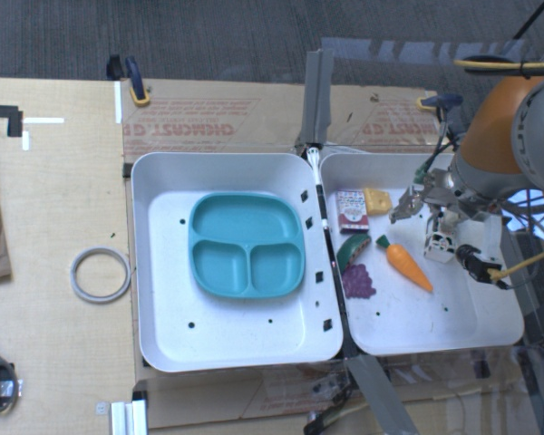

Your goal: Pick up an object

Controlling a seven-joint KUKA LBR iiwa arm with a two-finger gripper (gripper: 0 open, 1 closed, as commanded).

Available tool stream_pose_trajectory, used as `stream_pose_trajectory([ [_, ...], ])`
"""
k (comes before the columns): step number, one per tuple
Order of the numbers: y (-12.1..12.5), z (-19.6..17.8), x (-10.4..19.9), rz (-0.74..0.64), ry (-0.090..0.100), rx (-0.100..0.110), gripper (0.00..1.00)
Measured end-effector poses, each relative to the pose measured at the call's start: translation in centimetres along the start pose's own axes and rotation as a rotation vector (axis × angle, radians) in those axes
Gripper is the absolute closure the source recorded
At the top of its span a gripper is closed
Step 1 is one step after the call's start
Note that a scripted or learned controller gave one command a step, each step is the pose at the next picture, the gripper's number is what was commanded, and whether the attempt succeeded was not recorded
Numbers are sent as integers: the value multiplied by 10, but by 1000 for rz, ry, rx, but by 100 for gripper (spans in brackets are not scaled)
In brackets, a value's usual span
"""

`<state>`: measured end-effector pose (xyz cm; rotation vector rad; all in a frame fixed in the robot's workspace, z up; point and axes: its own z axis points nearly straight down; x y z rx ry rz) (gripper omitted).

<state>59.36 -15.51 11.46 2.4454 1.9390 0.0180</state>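
Tabletop, right bin (pixel 435 326): gripper (pixel 410 210) hangs just above carrot (pixel 408 267), fingers (pixel 399 212) apart, gripping nothing.

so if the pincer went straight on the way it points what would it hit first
probably bare floor of the right bin, between the yellow block and the carrot; depth unclear

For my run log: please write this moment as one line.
gripper over right bin | near carrot | nothing seen held | teal plate in left bin
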Motion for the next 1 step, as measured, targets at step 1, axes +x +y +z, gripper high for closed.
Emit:
stream_pose_trajectory([
  [1, -41, 5, 15, 39, -2, -19, 0],
])
